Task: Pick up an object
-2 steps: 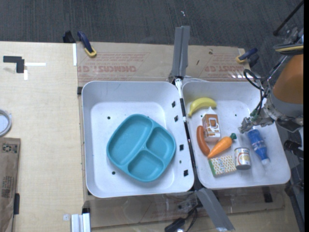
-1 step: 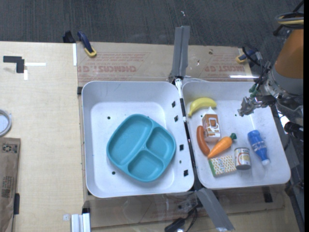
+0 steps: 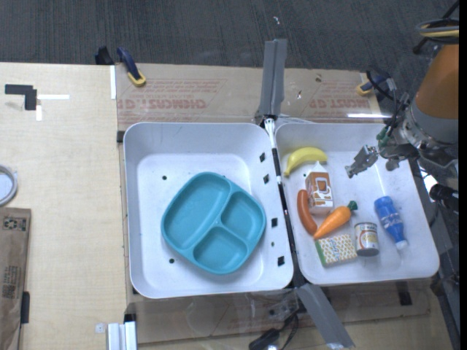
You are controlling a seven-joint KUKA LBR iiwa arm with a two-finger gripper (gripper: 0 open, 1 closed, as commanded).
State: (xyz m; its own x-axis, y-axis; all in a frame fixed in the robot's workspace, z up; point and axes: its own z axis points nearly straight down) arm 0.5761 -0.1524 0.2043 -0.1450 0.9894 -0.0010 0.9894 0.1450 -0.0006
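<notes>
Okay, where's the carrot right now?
The carrot lies in the right bin, between the hot dog and the can, just below the juice carton.

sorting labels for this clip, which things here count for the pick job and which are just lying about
For the job: claw, banana, carton, sausage, carrot, can, bottle, sponge.

Lying about: blue tray, clamps, tape roll.
</notes>
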